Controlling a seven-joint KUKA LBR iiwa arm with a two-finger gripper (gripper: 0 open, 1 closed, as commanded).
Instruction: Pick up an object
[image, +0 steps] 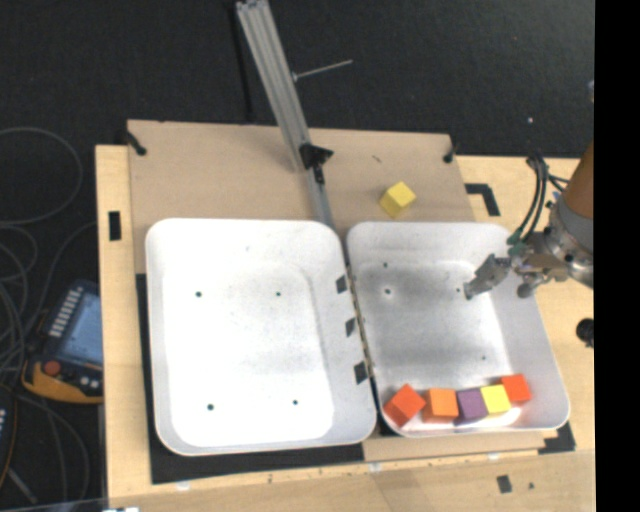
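Several small blocks lie in a row along the front wall of the right bin: a red-orange one, an orange one, a purple one, a yellow one and a red one. My gripper hangs over the right bin's far right part, well behind the row. It is open, its two fingers spread apart with nothing between them.
Another yellow block sits on the bench behind the right bin, outside both bins. The left bin lies beside the right one. A slanted metal rail rises from the gap between the bins.
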